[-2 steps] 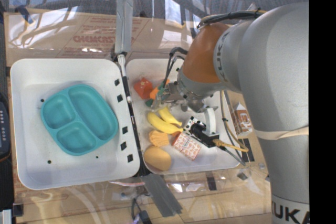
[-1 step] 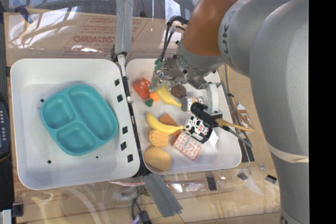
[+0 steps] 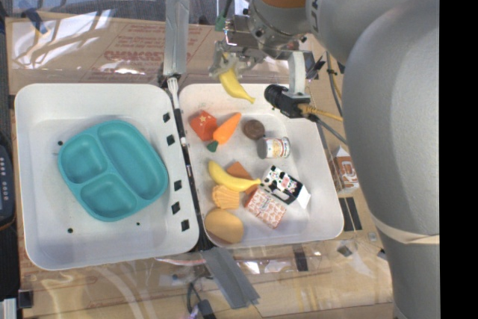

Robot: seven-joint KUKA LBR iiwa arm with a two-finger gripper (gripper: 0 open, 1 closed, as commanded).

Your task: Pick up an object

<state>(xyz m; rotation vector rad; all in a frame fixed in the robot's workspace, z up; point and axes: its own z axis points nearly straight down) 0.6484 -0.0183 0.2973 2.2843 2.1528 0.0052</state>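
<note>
A small yellow banana (image 3: pixel 236 85) hangs over the far edge of the right bin (image 3: pixel 326 183), its upper end between the fingers of my gripper (image 3: pixel 226 65). The gripper is shut on it and comes down from the grey wrist at the top of the camera view. Below it in the bin lie a red toy (image 3: pixel 202 123), a carrot (image 3: pixel 226 128), a brown round piece (image 3: pixel 254 129) and a small can (image 3: pixel 275 148). Nearer the front lie a second banana (image 3: pixel 230 177), a cow-patterned carton (image 3: pixel 284 185), a pink patterned box (image 3: pixel 266 207) and a tan egg-shaped item (image 3: pixel 224 226).
The left bin (image 3: pixel 37 131) holds a teal divided plate (image 3: pixel 112 169). A divider with black clips (image 3: pixel 179 160) runs between the bins. A black fitting with a yellow cable (image 3: pixel 290 101) sits at the right bin's far right edge. The arm's bulk fills the right side.
</note>
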